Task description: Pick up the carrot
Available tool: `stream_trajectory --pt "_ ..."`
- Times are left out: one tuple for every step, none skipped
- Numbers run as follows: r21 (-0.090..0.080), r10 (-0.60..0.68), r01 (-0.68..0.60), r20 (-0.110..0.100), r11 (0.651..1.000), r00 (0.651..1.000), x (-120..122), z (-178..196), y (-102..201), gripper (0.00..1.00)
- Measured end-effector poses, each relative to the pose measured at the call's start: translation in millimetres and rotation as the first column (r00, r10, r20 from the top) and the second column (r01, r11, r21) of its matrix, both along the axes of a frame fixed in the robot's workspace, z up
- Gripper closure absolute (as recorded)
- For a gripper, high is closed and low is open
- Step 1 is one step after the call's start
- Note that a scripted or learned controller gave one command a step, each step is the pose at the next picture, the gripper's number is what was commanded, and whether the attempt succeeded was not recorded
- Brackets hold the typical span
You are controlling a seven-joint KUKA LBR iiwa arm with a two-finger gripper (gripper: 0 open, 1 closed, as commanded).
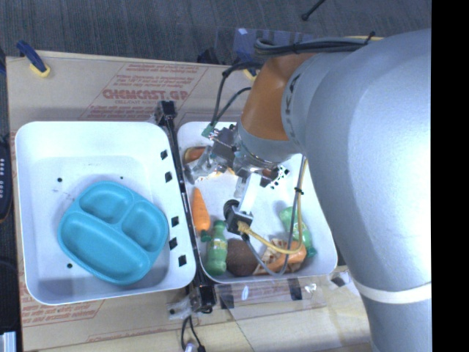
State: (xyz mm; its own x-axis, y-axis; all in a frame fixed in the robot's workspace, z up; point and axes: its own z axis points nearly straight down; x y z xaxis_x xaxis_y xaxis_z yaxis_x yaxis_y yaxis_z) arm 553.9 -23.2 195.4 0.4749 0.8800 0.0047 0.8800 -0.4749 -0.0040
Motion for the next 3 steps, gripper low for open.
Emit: stream_trajectory --pt "-0.002 0.096 -0.096 -0.01 0.995 0.995 -69 -5 -4 0.0" --pt "-0.008 -0.187 0.187 -0.008 0.982 0.982 -39 -5 -50 0.0" --pt "-0.007 -0.311 0.311 -0.019 0.95 0.95 -1 -104 -67 0.0"
